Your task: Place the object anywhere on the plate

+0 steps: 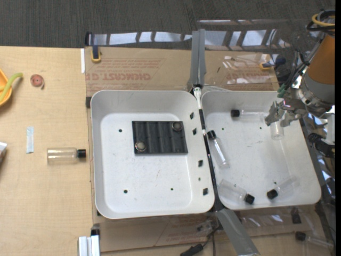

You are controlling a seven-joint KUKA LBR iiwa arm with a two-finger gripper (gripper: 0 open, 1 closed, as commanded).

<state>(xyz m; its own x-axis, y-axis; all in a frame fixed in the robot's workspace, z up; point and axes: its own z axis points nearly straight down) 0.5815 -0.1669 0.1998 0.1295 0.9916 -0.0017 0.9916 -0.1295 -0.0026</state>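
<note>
A dark ridged plate [160, 137] lies in the left bin [106, 164], with two small round pieces on it, one at its top right [177, 126] and one at its lower left [140, 146]. My gripper [281, 116] hangs over the upper right part of the right bin [298, 196]. A clear vial-like shape [276, 130] shows right under it; whether it is gripped is unclear. Other clear vials with black caps lie in the right bin: one at the top [241, 112], one by the left wall [216, 147], and two along the front [237, 192] [281, 188].
On the wooden bench to the left lie another clear vial [65, 154], a small pale strip [30, 140], a red disc [36, 80] and a yellow item [5, 87] at the edge. A metal divider [198, 63] runs behind the bins.
</note>
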